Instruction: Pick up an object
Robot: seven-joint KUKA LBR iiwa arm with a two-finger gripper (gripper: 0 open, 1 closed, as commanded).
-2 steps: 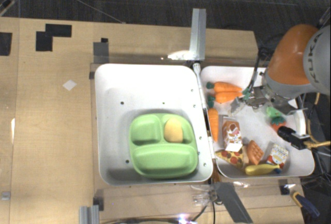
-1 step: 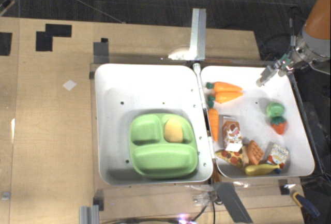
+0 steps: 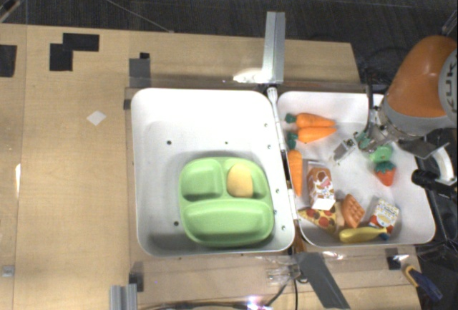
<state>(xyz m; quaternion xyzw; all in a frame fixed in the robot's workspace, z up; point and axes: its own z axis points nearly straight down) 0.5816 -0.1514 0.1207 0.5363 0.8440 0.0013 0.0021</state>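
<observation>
My gripper point(image 3: 356, 144) hangs over the upper middle of the right bin point(image 3: 422, 230), open, with nothing between its fingers. A red strawberry point(image 3: 386, 171) with a green top lies just to its right, close to one finger. Two orange carrots point(image 3: 313, 127) lie side by side to its left at the back of the bin. A third carrot point(image 3: 294, 170) lies along the bin's left wall. Toward the front are a printed snack packet point(image 3: 320, 187), a pizza slice point(image 3: 318, 217), a yellow banana point(image 3: 361, 234) and a small carton point(image 3: 385, 213).
The left bin point(image 3: 164, 129) holds a green divided plate point(image 3: 225, 219) with a yellow rounded fruit point(image 3: 240, 180) in its upper right compartment. A metal post point(image 3: 275, 47) stands behind the wall between the bins. The arm's orange band point(image 3: 422, 83) overhangs the right bin's back corner.
</observation>
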